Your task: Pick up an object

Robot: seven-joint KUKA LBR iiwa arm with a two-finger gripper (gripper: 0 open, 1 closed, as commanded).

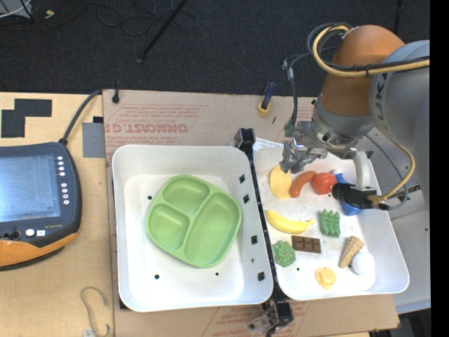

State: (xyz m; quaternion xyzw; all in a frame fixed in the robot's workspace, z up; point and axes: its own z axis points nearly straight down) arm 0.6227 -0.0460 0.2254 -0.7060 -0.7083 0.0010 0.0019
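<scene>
While the gripper [293, 161] hangs at the right bin's [393, 258] back-left corner (finger state unclear), a pale yellow pear-like fruit [280, 184] lies just below, beside an orange-red sausage [302, 182].

view: single fixed overhead | facing: slanted down | covers: both white bins [126, 188], arm [365, 69] at right

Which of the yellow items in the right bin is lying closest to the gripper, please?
The rounded yellow fruit at the bin's upper left, directly beneath the gripper. The banana lies further down, and the small yellow piece sits near the bottom edge.
</scene>
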